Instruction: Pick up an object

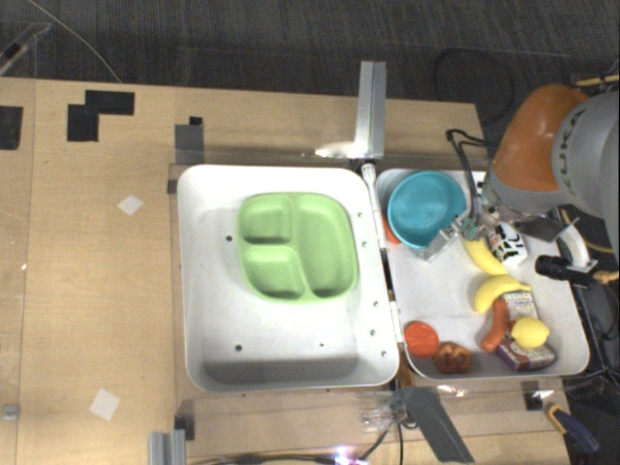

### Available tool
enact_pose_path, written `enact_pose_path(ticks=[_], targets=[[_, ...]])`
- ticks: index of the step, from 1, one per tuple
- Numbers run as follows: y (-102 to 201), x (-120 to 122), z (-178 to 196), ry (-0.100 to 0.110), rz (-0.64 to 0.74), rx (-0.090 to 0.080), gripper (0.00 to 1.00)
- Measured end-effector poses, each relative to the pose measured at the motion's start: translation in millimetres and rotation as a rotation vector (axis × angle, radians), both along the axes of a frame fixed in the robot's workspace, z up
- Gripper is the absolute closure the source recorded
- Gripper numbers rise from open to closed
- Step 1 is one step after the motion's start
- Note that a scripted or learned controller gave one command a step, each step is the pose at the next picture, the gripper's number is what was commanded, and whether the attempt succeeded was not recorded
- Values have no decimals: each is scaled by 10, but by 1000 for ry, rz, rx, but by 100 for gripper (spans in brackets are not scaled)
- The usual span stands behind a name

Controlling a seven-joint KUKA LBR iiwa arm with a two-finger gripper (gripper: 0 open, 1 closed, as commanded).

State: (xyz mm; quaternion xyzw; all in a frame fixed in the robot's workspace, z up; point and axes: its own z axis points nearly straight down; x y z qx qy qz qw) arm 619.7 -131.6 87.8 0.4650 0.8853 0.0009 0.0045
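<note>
Grey KUKA arm (581,153) with an orange band (528,148)

At three o'clock, a rounded orange shell meets smooth grey casing; black cables (465,148) loop beside it, and the small metallic gripper (463,229) carries a white block with black markings.

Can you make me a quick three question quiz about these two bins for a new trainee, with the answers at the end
1. True or false: the green divided tray lies in the left bin.
2. Which thing sits closest to the gripper? A. blue bowl B. orange tomato C. lemon
3. Fill in: two ______ lie in the right bin, below the gripper in the camera view.

Key: 1 true; 2 A; 3 bananas.
</note>
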Motion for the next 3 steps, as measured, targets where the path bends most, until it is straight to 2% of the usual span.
enact_pose_path(ticks=[1, 2, 3], targets=[[192, -196, 7, -1, -173, 0, 0], [137, 179, -11, 25, -291, 3, 0], [125, 251, 153, -7, -285, -2, 100]])
